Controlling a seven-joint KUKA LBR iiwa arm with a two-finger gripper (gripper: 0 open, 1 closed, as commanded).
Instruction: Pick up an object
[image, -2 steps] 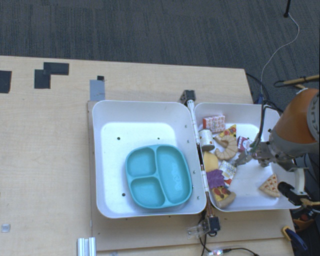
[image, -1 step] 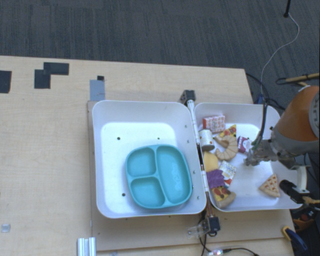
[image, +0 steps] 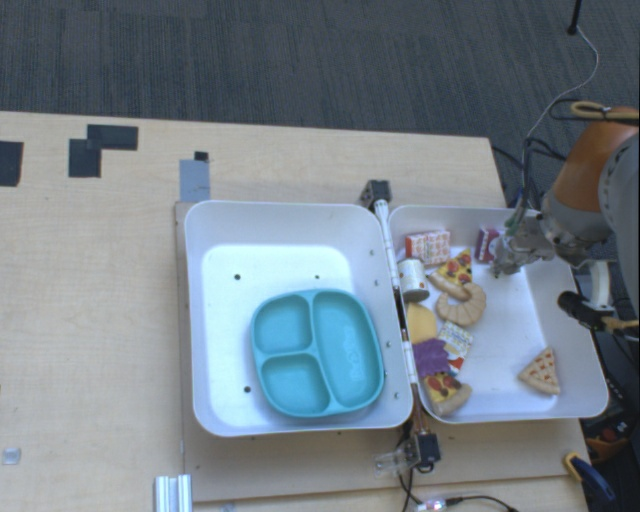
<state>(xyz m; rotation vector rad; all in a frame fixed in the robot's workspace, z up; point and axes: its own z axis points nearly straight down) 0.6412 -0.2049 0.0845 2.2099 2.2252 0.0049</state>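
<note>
Claw (image: 506, 262): mine, hanging low over the back part of the right bin (image: 565, 405), close to its rear wall. I cannot tell how it is set from this slanted look down; it reads as one dark grey cluster.
Load: nothing visibly in it. A small red-and-white packet (image: 487, 241) lies just beside the tip, on its left, but I cannot say whether I touch it.
Progress: by my reckoning the pick is not done. I am down among the things, and no object is lifted. Closing on something and raising it are both left.
Likeliest target: the red-and-white packet, since it is nearest. It sits at the back of the right bin, near the wall. It is too small and too close against my wrist to give its long axis with confidence; it seems to run roughly front to back.
Other candidates: a pizza slice (image: 540, 371) lies alone toward the bin's front right, tip pointing to the back, long axis near front to back. A pink carton (image: 428, 244) lies at the back left, long axis across the bin.
Crowd: a pile of toy food (image: 447, 330) runs along the right bin's left wall, pieces touching.
Left bin (image: 215, 300): bears a blue divided tray (image: 318, 352), well apart from me.
</note>
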